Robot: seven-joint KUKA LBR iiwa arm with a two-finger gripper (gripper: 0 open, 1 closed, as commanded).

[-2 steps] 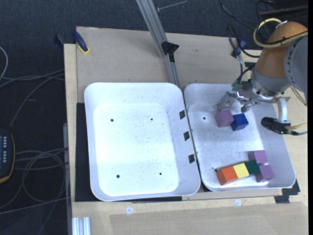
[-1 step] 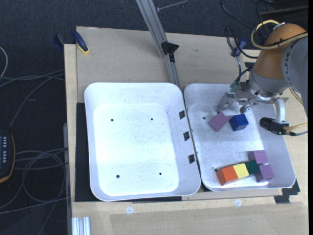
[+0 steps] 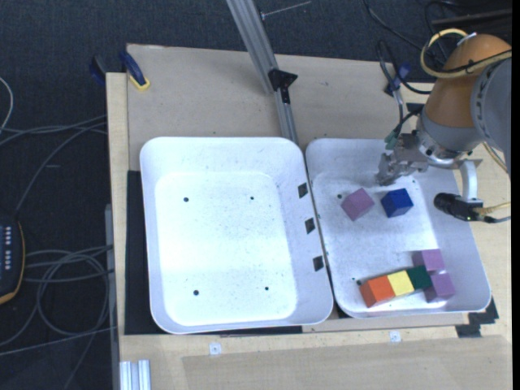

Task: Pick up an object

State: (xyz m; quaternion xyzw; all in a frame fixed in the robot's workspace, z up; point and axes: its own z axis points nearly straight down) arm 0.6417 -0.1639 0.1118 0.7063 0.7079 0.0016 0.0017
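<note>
In the right bin [image 3: 455, 242] a purple cube [image 3: 357, 204] and a blue cube [image 3: 396, 202] lie side by side near the back. My gripper [image 3: 393, 171] hangs just behind and above the blue cube, close to the bin's far wall, with nothing visibly between it and the cubes. Near the bin's front edge lies a row of blocks, orange [image 3: 374, 290], yellow [image 3: 399, 283] and green [image 3: 419, 279], with two purple blocks [image 3: 435, 271] at its right end.
The left bin [image 3: 154, 242] stands beside the right one. A grey metal pole [image 3: 258, 43] slants up from between the bins at the back. Cables lie on the dark floor at the left.
</note>
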